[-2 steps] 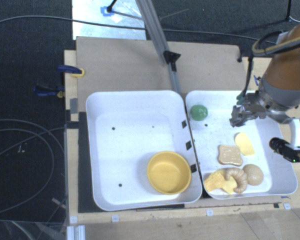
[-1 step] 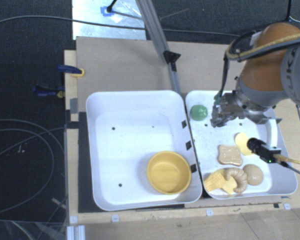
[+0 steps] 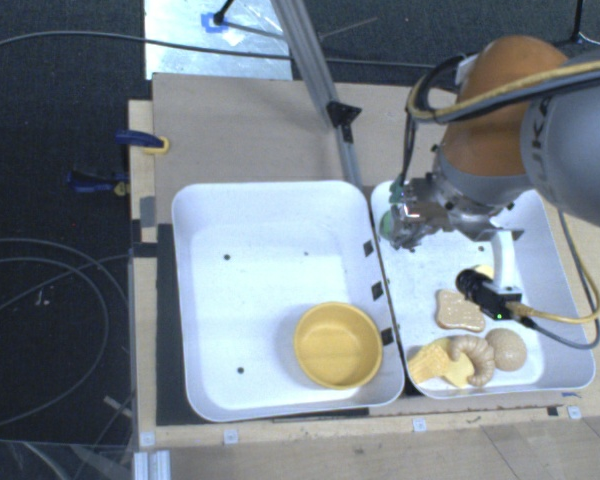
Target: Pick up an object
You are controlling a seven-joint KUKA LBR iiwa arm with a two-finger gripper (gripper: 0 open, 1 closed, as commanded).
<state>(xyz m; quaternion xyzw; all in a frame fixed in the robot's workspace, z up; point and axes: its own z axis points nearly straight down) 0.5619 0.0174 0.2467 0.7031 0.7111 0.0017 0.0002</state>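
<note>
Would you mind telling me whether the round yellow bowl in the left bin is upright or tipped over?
Upright: the round yellow bowl shows its open mouth and inner floor to the camera, sitting on the left white bin's floor near the front right corner.

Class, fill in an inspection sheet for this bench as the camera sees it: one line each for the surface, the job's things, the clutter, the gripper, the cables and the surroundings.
Surface: brown bench top bearing the left bin and the right bin side by side.
Job's things: yellow bowl upright in the left bin's near corner; in the right bin, a flat tan biscuit shape, a curled tan piece, a round beige lump and a yellow wedge, clustered at the near end.
Clutter: nothing seen.
Gripper: gripper low over the right bin's far left corner; a green thing shows beside it, grasp not clear.
Cables: yellow cable across the right bin; black cables on the floor.
Surroundings: dark carpet, blue clamps, slanted metal pole.
</note>
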